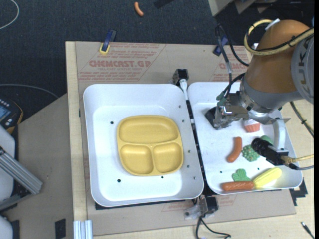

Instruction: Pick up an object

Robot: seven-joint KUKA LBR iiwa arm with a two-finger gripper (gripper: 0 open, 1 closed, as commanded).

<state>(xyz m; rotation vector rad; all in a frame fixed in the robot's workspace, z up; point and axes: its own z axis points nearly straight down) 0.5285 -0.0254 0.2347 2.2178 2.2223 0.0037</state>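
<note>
**A:** Big pale surface (149, 59) with two white bins side by side on it. The left bin (99, 148) carries a yellow plate (149, 144) with three compartments, lying flat in the middle.

**B:** And the arm (274, 59)?

**A:** It's in from the right, orange band up high, leaning over the right bin (209, 153). The end effector (221, 116) hangs low over that bin's far-left part, near the wall next to the left bin.

**B:** Spread or pressed together?

**A:** Cannot tell. From this angle it's one dark lump.

**B:** So what's there to pick?

**A:** It's all in the right bin, and all apart from the end effector. The corn (267, 177) lies in the near-right corner, touching the lower sausage (238, 186), which runs along the near wall. The upper sausage (235, 149) lies slantwise mid-bin, with the broccoli (250, 153) just beside it on the right. A green piece (240, 175) sits between the two sausages, against the lower one. Smallest is a red-and-white piece (252, 127), right of the end effector and close under the wrist.
</note>
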